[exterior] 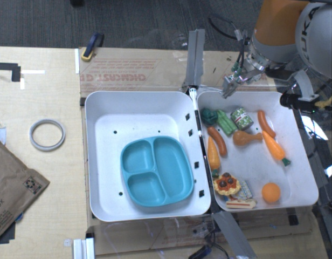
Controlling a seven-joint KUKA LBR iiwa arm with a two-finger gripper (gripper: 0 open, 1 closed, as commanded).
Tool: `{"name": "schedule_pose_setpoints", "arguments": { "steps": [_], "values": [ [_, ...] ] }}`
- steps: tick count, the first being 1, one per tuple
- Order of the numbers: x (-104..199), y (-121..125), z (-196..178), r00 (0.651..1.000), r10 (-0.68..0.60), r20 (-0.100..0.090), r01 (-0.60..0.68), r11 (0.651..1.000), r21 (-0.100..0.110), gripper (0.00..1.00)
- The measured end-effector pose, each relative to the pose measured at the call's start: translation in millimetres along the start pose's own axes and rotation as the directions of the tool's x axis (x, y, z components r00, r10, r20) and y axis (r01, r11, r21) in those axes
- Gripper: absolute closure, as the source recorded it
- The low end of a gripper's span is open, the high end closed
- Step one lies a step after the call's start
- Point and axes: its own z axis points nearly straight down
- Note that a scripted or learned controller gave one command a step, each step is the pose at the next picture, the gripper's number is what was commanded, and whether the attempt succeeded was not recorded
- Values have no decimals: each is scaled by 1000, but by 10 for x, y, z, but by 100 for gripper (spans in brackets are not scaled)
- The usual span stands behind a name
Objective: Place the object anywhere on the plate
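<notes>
Bench bears two bins (pixel 96 144) — plate (pixel 156 170) left, toys right. Gripper (pixel 230 88), grip unreadable, hangs at the far rim; toys lie nearward, sausage (pixel 217 140) pointing near-far.

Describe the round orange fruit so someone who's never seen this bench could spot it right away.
Look in the right-hand white bin, the one full of toy food beside the bin holding the blue plate. In its near right corner sits the orange, a plain ball, unlike the long carrot above it.
</notes>
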Motion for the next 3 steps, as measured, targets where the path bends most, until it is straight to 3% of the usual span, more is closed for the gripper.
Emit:
{"name": "schedule_pose_setpoints", "arguments": {
  "steps": [1, 2, 3],
  "values": [
    [1285, -655, 430, 983, 185, -2, -185, 983, 4, 100],
    [158, -647, -147, 1000, 9, -1, -9, 1000, 1, 100],
    [746, -312, 606, 913, 409, -1, -409, 913, 7, 100]
  ]
}}
